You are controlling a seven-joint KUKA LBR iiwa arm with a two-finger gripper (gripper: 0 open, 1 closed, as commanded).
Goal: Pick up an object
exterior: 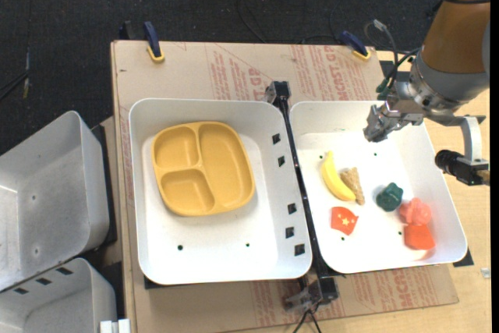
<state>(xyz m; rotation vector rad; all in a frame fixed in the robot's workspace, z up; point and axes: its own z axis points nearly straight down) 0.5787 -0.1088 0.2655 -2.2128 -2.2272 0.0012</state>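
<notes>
The arm (pixel 456 35) is reaching in from the right side of the camera view, its orange band sitting above a grey wrist, and the gripper (pixel 377 127) is hanging over the upper part of the right bin (pixel 312 117), above bare white floor. How far the claw is standing open cannot be told from this angle, since the dark tip is reading as one mass; nothing is showing in its grasp. The objects for picking are all lying in the lower half of that right bin, well apart from the gripper. A yellow banana (pixel 335 178) is lying at a slant near the bin's centre, with a small tan piece (pixel 353 184) touching its right side. A red block with an orange star mark (pixel 344 220) is sitting just below the banana. A dark green piece (pixel 389 196) is resting to the right of the tan piece, and beside it a pink object (pixel 415 210) is lying just above an orange-red block (pixel 419 236), the two appearing to touch. The left bin (pixel 148 183) is holding a yellow divided plate (pixel 203 167) with three compartments, lying flat. Both bins are sitting side by side on a cardboard sheet (pixel 218 62).
</notes>
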